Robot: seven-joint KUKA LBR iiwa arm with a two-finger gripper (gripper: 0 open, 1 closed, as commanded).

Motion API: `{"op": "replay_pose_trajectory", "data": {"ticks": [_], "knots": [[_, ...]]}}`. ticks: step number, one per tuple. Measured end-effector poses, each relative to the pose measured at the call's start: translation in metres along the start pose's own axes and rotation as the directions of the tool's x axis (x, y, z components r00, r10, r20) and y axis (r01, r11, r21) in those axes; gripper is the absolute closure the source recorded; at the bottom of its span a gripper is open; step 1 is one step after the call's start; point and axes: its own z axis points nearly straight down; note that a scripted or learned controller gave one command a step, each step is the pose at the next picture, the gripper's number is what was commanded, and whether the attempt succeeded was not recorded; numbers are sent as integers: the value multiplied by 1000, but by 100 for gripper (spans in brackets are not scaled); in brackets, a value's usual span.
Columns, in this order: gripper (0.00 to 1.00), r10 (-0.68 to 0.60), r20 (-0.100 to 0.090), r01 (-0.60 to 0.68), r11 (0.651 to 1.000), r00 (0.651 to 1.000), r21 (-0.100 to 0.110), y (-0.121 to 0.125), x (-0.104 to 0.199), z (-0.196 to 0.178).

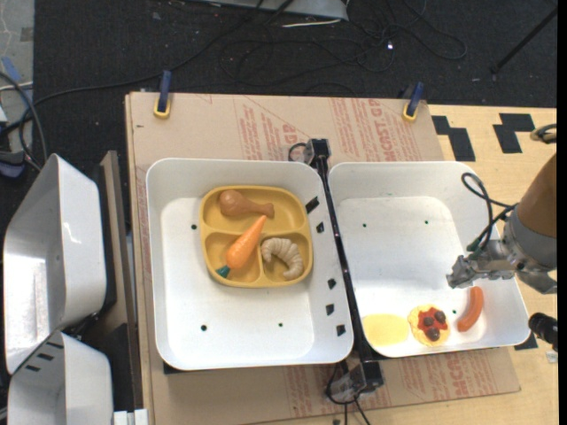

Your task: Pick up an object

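In the right bin [399,228] lie an orange sausage [470,310], a small tart topped with berries [430,323] and a flat yellow piece [384,328], all near the front edge. My gripper [467,274] hangs at the bin's right side, just above the sausage's upper end. The left bin [177,273] holds a yellow divided plate [213,259] with a chicken drumstick [245,204], a carrot [245,243] and a pale shrimp-like piece [283,254] in its compartments.
The arm enters from the right edge with a black cable looping over the right bin. A black clip bar runs between the two bins. Yellow clamps [162,106] hold the cardboard base at the back. White containers [53,237] stand at the left.
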Motion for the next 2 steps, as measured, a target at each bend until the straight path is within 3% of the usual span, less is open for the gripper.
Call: {"op": "replay_pose_trajectory", "data": {"ticks": [2], "knots": [[100,-3,1,3,1000,1000,-3,4,-3,-104]]}}
